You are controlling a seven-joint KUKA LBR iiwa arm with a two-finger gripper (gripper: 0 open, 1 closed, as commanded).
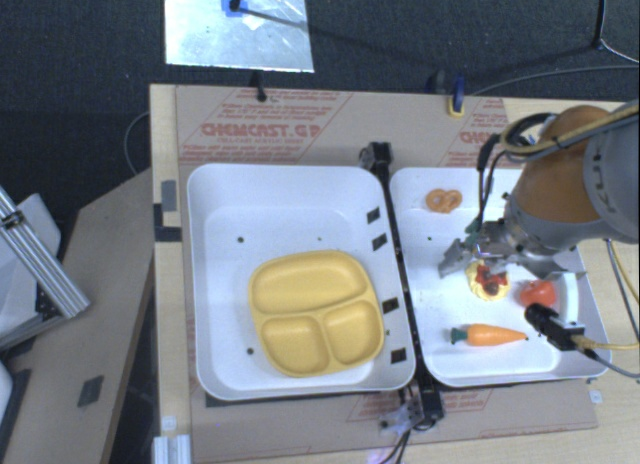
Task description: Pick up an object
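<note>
The claw [478,258] hangs low in the right bin [432,297], its grey fingers spread apart, one reaching left toward bare bin floor. Nothing sits between them. Just beneath and beside them lies a small yellow and red toy [489,281], touching or nearly so. A tomato [538,293] and carrot [488,334] lie nearby, a pretzel [443,199] farther back. A yellow divided plate [316,310] fills the left bin [225,252].

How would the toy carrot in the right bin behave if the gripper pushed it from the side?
The carrot lies on its side on the right bin floor. It looks round and tapered, so it would probably roll, curving toward its thin end. Its surface looks smooth, so it may slip between fingers. It seems a small toy, likely light.
</note>
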